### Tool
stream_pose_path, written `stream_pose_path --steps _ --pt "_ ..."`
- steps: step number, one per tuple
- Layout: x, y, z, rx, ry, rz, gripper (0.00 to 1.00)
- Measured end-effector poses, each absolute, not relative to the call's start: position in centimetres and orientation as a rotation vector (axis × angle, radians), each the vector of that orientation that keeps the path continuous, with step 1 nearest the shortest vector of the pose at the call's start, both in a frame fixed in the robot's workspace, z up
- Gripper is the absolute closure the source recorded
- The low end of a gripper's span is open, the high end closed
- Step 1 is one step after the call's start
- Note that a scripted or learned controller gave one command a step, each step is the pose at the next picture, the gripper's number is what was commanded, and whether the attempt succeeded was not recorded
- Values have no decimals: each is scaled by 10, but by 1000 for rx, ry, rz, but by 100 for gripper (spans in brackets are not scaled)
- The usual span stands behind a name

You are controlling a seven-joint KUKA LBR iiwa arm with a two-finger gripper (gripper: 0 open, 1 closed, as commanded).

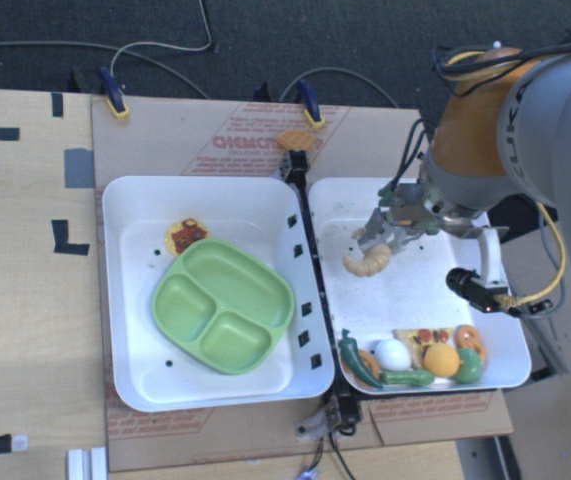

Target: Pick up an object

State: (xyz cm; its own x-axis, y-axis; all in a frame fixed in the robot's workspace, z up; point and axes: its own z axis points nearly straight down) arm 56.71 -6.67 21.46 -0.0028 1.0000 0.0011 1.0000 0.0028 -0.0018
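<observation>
Camera view: gripper (383,230) lowered at frame centre-right over a pale curled toy (367,261) in the right bin (510,363), fingers spread, tips just above it and not closed on it. Likely to slip: rounded, resting near the bin's left wall. Heaped along that bin's lower edge: white egg (393,354), orange fruit (441,360), green pepper (363,366). In the left bin (125,268), a green divided plate (223,306) and a small snack (186,235).

Green divided plate (223,308) glossy smooth plastic; white bins (125,268) matt plastic; bench (25,298) pale wood.
</observation>
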Motion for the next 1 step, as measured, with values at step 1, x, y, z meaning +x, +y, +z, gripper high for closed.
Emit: stream_pose_path --steps 1 --pt "534 -16 212 -2218 -2222 2 100"
